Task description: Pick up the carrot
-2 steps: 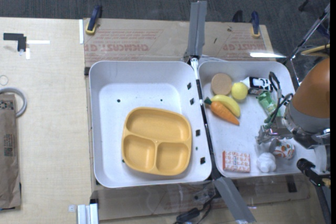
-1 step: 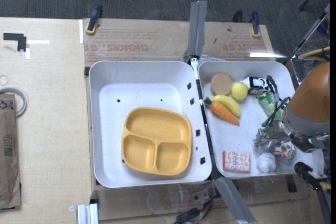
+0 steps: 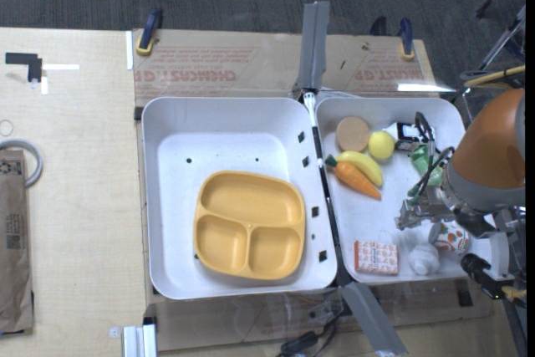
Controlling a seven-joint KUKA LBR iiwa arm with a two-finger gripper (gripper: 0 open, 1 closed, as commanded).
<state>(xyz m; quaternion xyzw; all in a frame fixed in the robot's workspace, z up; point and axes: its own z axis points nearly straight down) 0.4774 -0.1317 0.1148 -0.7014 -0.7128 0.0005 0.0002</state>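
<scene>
Bright, even overhead light, soft shadows, mild glare on the white bins (image 3: 159, 180), slightly soft focus.

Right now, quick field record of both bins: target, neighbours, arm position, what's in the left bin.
target: carrot, lying on the floor of the right bin, near its left wall
touching target: banana, along the carrot's upper side
nearby: round tan disc, yellow lemon-like fruit
front of right bin: red patterned packet, small white object
left bin: yellow three-compartment plate
arm: gripper over the right bin's right side, apart from the carrot
carrot held: no
</scene>
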